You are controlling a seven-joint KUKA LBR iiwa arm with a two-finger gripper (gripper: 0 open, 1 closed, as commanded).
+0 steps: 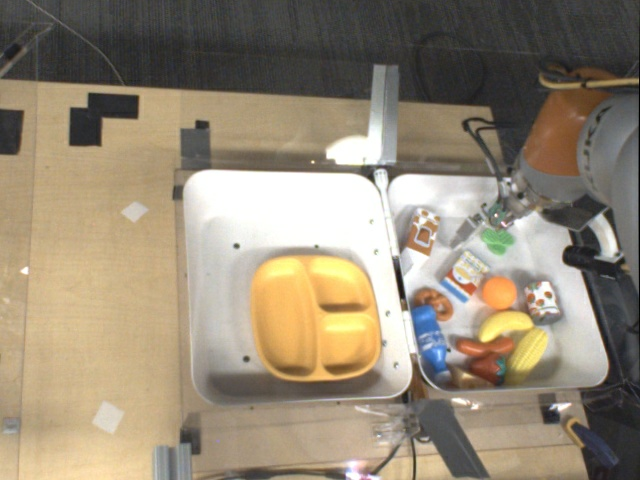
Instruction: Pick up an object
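Tool (497, 218) — upper right of frame, over the right bin (590, 368) — sits above a green object (497, 236); grip state cannot be determined.

A yellow divided plate (315, 316) lies face up in the left white bin (215, 268), well to the left of the gripper (497, 218) and nearer the camera. It has three compartments. A metal post (384, 118) stands at the bin's far corner, up and left of the gripper. Black tape patches (100, 116) sit on the wooden bench (90, 298) — far to the gripper's left
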